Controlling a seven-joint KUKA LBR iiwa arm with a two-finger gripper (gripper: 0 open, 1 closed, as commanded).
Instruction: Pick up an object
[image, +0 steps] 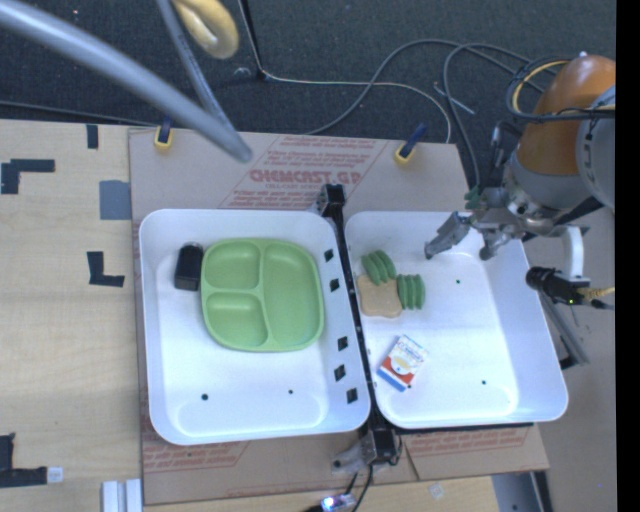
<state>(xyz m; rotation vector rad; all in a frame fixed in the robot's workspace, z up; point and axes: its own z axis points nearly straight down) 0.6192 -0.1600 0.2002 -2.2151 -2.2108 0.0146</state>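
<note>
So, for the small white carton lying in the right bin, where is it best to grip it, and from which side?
Come straight down from above. The small carton lies flat and turned at a slant near the right bin front, with free floor around it, so probably close the gripper across its narrower width, fingers turned to match.

A wooden bench (60, 330) bears cardboard (300, 165) under two white bins (165, 400), side by side.
</note>
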